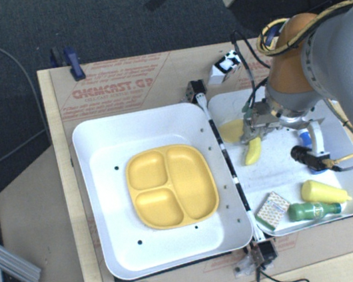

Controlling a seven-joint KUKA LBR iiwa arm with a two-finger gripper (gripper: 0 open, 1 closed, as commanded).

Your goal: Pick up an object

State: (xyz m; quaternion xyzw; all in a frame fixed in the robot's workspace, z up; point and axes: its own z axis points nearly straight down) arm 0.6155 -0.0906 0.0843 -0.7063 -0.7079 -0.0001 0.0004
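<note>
Gripper (254, 135): opening cannot be told; hovers over the banana (253, 151).
Risk: banana just below may slip sideways toward the bin wall (219, 137).

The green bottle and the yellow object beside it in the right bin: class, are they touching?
Touching. The camera view shows the yellow object lying against the green bottle, no gap between them.

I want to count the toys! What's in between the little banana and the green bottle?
In the camera view, the checkered packet sits near the line from the banana to the green bottle; the rest is bare white bin floor.
</note>
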